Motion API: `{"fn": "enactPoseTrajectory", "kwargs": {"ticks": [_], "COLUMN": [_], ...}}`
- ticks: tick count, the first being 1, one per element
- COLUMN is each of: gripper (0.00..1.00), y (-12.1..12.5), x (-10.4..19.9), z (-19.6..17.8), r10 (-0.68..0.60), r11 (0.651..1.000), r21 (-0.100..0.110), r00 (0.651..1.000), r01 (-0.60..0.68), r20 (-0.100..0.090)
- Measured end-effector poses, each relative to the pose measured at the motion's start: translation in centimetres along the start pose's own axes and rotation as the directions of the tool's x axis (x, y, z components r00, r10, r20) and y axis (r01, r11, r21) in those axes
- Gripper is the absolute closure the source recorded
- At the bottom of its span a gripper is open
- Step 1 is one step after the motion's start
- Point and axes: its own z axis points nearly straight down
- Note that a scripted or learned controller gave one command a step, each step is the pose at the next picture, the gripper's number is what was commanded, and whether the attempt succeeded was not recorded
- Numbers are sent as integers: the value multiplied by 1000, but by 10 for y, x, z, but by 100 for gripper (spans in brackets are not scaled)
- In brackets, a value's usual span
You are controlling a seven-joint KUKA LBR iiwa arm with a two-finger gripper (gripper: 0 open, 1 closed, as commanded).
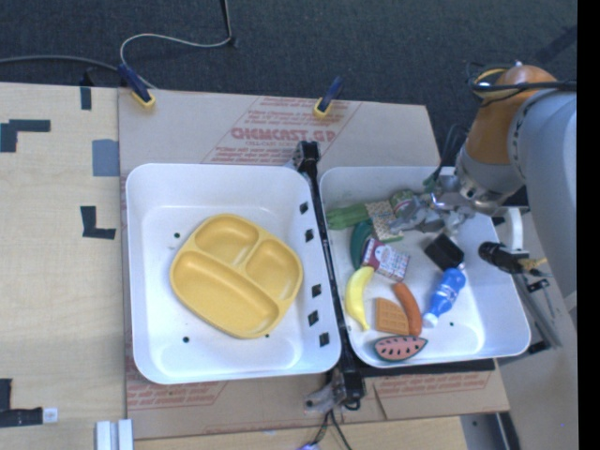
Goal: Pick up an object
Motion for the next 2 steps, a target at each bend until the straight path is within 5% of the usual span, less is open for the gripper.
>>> {"fn": "enactPoseTrajectory", "kwargs": {"ticks": [1,2], "gripper": [100,100], "y": [-3,13], "x": [-1,69], "z": [-8,-57], "r10": [-1,-7], "r11": [1000,1000], "r21": [15,-4], "r00": [1000,1000], "r01": [1,7], "r20": [0,-4]}}
